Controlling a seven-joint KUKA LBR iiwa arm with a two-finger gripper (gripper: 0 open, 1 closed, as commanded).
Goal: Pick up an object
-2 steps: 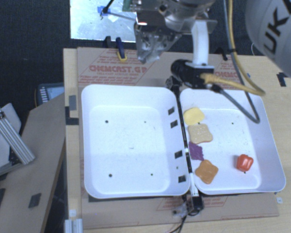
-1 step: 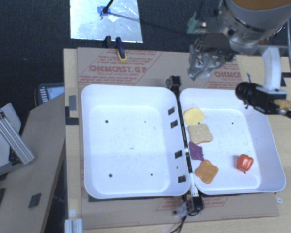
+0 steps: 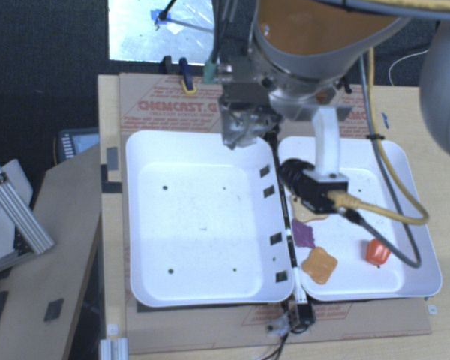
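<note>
Hanging over the left bin's (image 3: pixel 146 201) far corner, the gripper (image 3: pixel 244 137) gives no telling whether open; orange piece (image 3: pixel 319 265) in right bin (image 3: pixel 360 277)

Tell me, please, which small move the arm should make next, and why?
Probably shift the gripper toward the near part of the right bin. It hangs over the far end of the divider between the bins, while the purple piece, the orange piece and the red piece all lie near that bin's front edge.
</note>
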